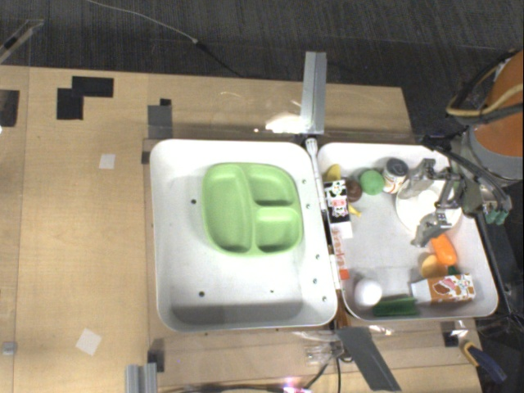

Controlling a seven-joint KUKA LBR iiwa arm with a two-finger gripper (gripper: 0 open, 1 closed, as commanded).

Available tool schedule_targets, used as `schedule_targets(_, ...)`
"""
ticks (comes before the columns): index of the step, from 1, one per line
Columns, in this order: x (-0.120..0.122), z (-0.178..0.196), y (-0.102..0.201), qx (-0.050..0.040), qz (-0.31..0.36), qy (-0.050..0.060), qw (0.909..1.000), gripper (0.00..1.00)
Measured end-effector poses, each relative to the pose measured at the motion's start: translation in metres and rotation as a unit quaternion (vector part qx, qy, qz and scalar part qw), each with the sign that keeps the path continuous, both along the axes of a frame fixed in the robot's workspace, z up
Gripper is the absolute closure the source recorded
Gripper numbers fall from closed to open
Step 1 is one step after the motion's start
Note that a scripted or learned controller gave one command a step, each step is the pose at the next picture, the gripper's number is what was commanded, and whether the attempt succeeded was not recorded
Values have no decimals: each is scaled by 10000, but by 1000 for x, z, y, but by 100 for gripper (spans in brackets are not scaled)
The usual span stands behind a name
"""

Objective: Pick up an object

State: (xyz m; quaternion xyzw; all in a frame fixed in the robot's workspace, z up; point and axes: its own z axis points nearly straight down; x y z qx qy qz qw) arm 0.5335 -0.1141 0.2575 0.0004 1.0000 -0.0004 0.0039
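One end effector (432,219), hanging over the right side of the right bin (381,256), metal fingers pointed down and left, spread too unclear to tell. Just below its tip, an orange carrot-like piece (443,250), close beside the fingers, contact not clear. Nearer still, a small yellow-orange piece (429,263), then a little carton with a brown and red print (443,288) lying on its side against the near right wall. Left of the carton, a dark green flat item (396,305) along the near wall, with a white ball (367,291) just beside it. Under the end effector, a white round dish (413,207), partly covered. Farther off, toward the far wall, a grey round cap-like item (396,169), a green ball (372,182), a dark brown round piece (354,189) and a yellow piece (332,172), all near one another. Along the left wall of the same bin, a long box with a black-and-white cow pattern at its far end (336,219), white with red print nearer. Behind the end effector, grey arm with orange band (501,121) at the right edge. Across the divider, in the left bin (176,285), a light green compartment plate (250,207), tilted, near the centre. Beneath both bins, a wooden bench (74,244) with black marks at the far left.
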Motion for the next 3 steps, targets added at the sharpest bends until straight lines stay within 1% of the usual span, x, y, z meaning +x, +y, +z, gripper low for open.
schedule_targets(1, 13, -133, -81, 10, -19, 57, 10000, 0)
schedule_targets(2, -18, -166, -92, -21, -138, -64, 9999, 0)
schedule_targets(3, -12, -151, -91, -45, -106, -156, 9998, 100)
